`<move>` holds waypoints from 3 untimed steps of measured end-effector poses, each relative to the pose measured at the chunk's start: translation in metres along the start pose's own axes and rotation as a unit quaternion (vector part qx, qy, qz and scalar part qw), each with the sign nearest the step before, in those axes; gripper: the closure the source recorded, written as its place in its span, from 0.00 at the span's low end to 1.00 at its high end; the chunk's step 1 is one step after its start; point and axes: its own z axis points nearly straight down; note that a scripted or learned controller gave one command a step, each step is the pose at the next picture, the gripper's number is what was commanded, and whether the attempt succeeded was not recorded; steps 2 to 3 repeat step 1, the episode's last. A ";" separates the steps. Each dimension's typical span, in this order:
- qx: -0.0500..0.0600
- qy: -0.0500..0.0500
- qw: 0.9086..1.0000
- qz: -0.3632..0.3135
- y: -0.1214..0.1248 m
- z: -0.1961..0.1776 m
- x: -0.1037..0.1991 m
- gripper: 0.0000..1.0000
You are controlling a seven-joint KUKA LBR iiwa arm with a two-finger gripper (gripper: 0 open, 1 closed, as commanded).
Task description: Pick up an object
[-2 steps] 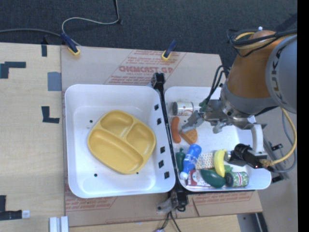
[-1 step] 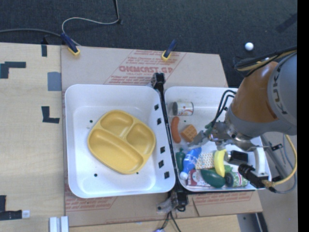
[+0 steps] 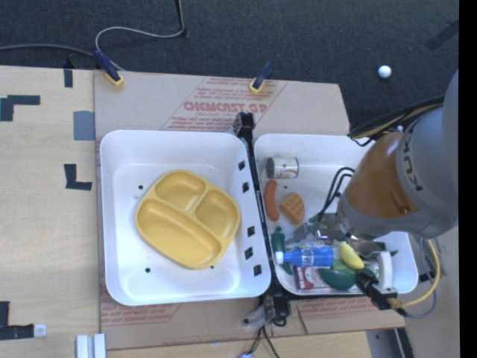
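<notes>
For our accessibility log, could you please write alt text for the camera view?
A grey and orange robot arm reaches from the right into the right bin, over a jumble of small items including a blue bottle, a toy hot dog and a waffle. The left bin holds a yellow divided plate.

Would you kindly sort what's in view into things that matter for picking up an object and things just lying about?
For the job:
- claw
- blue plastic bottle
- orange toy sausage
- brown toy waffle
- small silver can
- yellow toy banana

Lying about:
- yellow sectioned plate
- two yellow-and-blue clamps
- white ball
</notes>
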 end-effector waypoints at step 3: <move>0.004 0.002 1.000 -0.001 0.055 0.004 -0.015 0.00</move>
